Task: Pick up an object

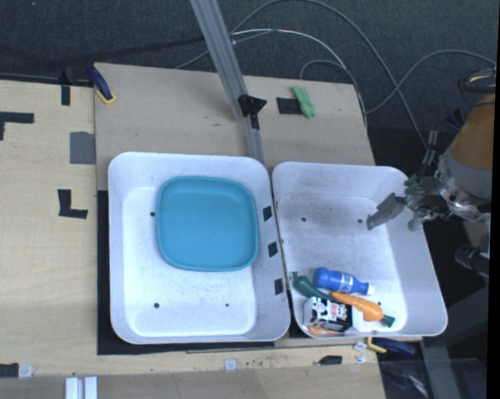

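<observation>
Camera view had two white bins: left bin (131, 313) with one teal plate (206, 223), right bin (423, 278) with four small items bunched at its lower edge. Gripper (401, 214) sat at right-centre of frame over the right bin's rim, fingers spread apart, nothing between them. Blue bottle (340, 281) and orange carrot (359, 305) lay roughly left-right; black-and-white packet (326, 313) and green piece (301, 283) lay beside them.

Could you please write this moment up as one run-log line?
gripper: open, holding nothing, over right bin upper right | blue bottle, orange carrot: near corner, untouched | left bin: teal plate
</observation>
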{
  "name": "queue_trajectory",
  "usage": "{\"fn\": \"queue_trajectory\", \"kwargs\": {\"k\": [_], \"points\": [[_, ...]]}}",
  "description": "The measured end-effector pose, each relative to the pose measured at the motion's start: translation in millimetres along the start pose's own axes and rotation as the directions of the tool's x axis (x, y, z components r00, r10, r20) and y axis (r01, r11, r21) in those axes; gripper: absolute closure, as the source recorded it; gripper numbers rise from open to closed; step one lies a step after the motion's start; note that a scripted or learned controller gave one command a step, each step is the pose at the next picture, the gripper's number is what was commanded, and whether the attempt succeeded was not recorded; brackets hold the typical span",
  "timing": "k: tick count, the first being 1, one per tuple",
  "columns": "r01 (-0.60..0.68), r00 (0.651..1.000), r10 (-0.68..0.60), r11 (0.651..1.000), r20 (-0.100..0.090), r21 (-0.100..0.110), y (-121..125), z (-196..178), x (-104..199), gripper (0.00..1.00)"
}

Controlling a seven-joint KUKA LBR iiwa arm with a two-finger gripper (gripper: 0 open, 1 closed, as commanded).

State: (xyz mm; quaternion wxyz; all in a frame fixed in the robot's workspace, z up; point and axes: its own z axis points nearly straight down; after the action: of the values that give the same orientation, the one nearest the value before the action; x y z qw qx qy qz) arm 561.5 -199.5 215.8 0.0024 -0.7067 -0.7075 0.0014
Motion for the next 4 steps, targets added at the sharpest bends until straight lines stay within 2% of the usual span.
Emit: {"fn": "queue_trajectory", "kwargs": {"k": [2,3,4], "points": [[0.0,1.0,0.0,1.0,0.0,0.001,-5.9,123.6,3.4,0.0],[0.0,1.0,0.0,1.0,0.001,-0.004,-4.3,110.6,3.1,1.0],[-0.001,1.0,0.001,1.0,0.002,-0.008,-0.7,67.1,-1.5,1.0]]}}
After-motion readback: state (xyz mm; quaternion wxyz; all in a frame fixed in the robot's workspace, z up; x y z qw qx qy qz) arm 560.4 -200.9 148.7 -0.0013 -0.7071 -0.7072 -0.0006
